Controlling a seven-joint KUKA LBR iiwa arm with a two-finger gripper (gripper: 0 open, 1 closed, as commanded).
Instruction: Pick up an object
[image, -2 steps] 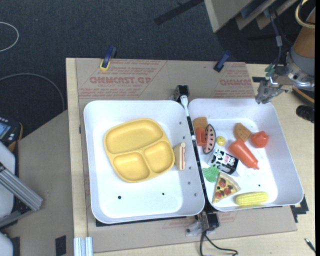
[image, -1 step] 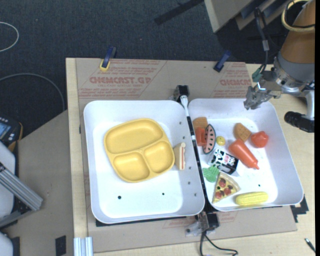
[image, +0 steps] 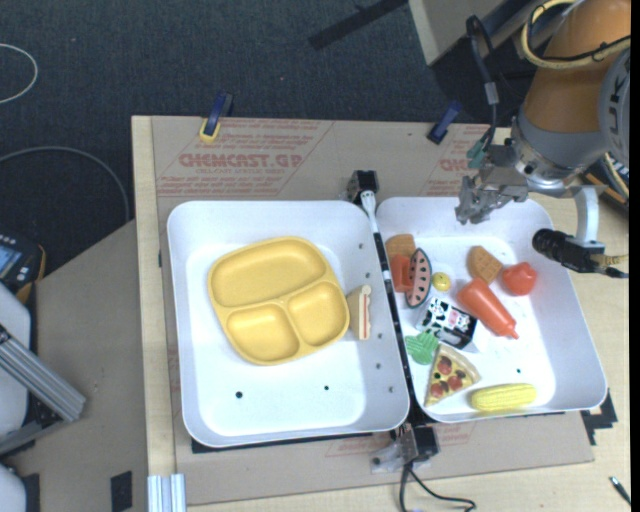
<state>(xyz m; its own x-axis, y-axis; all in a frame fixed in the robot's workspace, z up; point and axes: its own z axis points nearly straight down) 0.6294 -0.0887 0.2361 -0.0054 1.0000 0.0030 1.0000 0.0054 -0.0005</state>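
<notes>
My gripper (image: 478, 208) hangs over the back edge of the right bin (image: 572, 340), with nothing visible between its fingers. Below it in that bin lie toy foods: a brown bread piece (image: 484, 263), a red tomato (image: 518, 278), an orange carrot (image: 488, 307), a watermelon slice (image: 419, 276), a black-and-white carton (image: 446, 319), a pizza slice (image: 450, 375) and a yellow corn cob (image: 503, 398). The nearest item, the bread piece, sits a short way in front of the gripper.
The left bin (image: 200, 370) holds a yellow divided plate (image: 277, 298) and a hot dog (image: 364, 312) at its right wall. A black cylinder (image: 560, 247) juts over the right bin's far right edge. Clamps sit at the bench's back edge.
</notes>
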